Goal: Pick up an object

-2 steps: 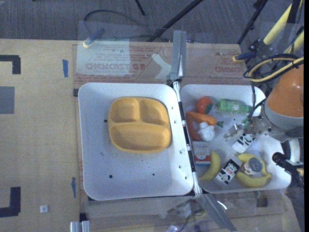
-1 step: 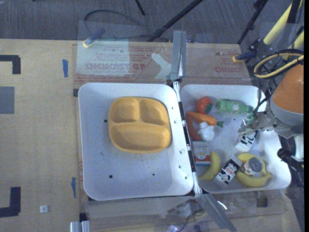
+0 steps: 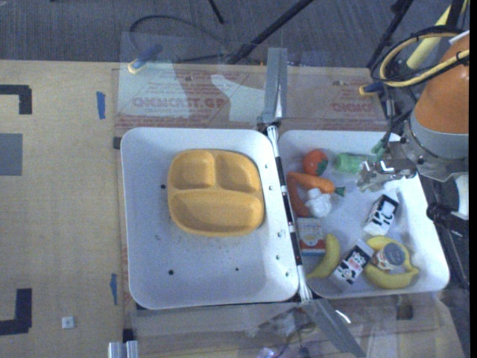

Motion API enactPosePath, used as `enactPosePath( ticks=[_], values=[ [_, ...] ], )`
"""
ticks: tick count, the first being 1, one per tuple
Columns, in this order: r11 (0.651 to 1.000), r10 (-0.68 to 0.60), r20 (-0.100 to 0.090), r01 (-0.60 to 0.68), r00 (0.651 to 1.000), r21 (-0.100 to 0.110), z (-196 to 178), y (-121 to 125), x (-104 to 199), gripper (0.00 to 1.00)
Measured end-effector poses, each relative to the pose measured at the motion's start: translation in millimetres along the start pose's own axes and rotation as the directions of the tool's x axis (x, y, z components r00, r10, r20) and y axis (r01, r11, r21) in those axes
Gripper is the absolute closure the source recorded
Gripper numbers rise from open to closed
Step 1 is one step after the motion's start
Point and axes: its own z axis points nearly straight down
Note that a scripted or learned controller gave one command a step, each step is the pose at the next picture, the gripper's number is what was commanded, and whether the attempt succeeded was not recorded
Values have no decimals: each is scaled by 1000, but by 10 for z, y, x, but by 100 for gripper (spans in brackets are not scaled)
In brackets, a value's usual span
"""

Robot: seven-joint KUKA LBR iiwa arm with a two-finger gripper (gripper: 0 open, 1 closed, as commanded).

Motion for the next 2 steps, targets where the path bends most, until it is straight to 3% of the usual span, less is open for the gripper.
enactPosePath(
  ticks=[1,2],
  values=[
    [1000,0,0,0,1000,0,0,0,1,0],
    [998,61,2,-61,998,-11,1105,75,-330,0]
  ],
)
